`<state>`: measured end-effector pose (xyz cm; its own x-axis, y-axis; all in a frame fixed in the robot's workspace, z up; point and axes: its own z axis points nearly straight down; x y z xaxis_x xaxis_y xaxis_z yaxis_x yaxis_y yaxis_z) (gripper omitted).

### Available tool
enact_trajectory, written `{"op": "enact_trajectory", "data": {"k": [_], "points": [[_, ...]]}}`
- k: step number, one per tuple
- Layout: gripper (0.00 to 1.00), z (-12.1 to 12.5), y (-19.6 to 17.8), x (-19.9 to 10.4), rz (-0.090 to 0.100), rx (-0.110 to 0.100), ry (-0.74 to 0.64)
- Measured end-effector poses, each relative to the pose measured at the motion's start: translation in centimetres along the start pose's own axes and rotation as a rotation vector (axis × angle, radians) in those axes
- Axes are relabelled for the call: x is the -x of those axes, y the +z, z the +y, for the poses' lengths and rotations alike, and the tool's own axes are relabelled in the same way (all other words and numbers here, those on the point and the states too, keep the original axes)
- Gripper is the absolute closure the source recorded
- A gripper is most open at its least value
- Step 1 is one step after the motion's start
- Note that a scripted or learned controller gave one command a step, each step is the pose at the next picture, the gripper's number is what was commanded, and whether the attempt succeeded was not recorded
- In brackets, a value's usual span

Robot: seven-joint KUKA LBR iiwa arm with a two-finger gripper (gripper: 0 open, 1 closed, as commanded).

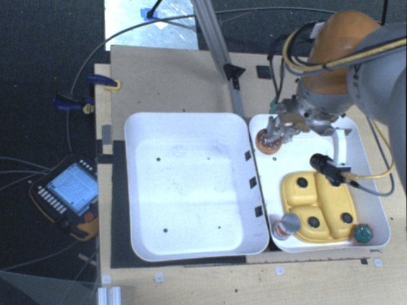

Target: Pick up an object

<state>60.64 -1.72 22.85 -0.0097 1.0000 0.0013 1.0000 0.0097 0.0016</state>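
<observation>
Nearest the camera, along the front edge of the right bin (381,234): a small grey-capped piece (289,222) at the left corner, a teal knob-like thing (362,234) at the right corner, and between them a large yellow block with dark round spots (321,205). None of these touched by the arm.

Further back, in the bin's far-left corner: a small brown ring-shaped object (268,143), lying close to the bin wall that borders the left bin (137,189). Directly over it, the gripper (273,132), pointed down and reaching as far as the ring's upper edge. Looks like the grasp step itself — descent done or nearly so, closing and lifting yet to come, judging by the object resting on the bin floor. State of the jaws: cannot tell, hidden in the clutter of the tool's metal parts; no sign of the ring being pinched.

Next move likely calls for a firm closure on the ring, then a straight vertical lift, with care for the bin wall just beside it — little room there on the left.

Farthest back: the arm (356,56) coming in from the right, wrist bent downward, orange band high above the tool, cables looping round the joint.
</observation>
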Motion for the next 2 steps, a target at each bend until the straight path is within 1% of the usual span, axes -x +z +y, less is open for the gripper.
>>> {"op": "enact_trajectory", "data": {"k": [1, 2], "points": [[1.0, 0.5, -0.6, -4.6, 0.001, 0.001, 0.0], [1.0, 1.5, 0.5, -9.6, 0.001, 0.0, 0.0]]}}
